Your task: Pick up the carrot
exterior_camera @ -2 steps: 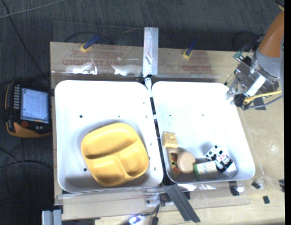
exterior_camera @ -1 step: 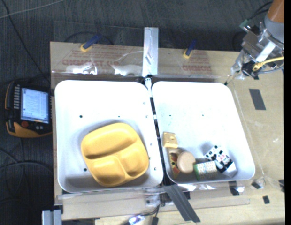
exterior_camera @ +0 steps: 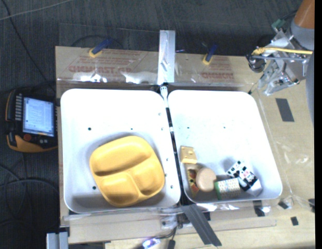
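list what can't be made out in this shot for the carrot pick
- Carrot: not identifiable in the camera view; the toys clustered in the right bin near corner are too small and overlap.
- Round tan piece: covers part of whatever lies under it.
- Claw: small and cluttered above the right bin's far corner; opening unreadable.
- Arm: cut off by the top right edge.

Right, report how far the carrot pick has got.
Nothing looks done yet. The gripper sits outside the right bin, beyond its far right corner, with nothing visible in it. The small items lie clustered at the bin's near edge; I can't pick out the carrot. Approach, grasp and lift remain.
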